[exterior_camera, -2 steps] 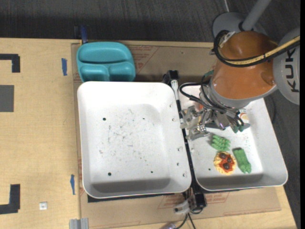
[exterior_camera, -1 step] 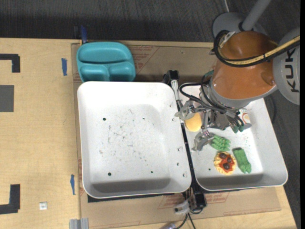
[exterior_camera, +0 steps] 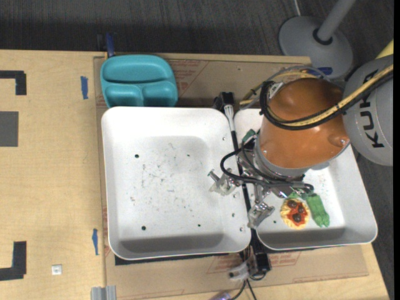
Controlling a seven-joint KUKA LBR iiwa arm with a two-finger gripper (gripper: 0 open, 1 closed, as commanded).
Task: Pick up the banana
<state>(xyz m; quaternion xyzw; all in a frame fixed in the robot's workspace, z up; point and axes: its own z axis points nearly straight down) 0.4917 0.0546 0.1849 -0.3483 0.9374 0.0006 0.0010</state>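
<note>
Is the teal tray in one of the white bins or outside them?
Outside. The teal tray sits on the bench behind the left bin, beyond its far rim.

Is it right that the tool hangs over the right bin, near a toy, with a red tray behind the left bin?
No. The tray is teal, not red, as the camera view shows. The tool does hang over the right bin, near the toy.

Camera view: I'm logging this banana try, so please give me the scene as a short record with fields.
arm: orange band over the right bin
gripper: low, over the seam between the bins
banana: cannot tell, none plainly visible
right bin contents: a yellow, red and green toy near the front
left bin: white, scuffed floor
behind bins: teal tray
</note>
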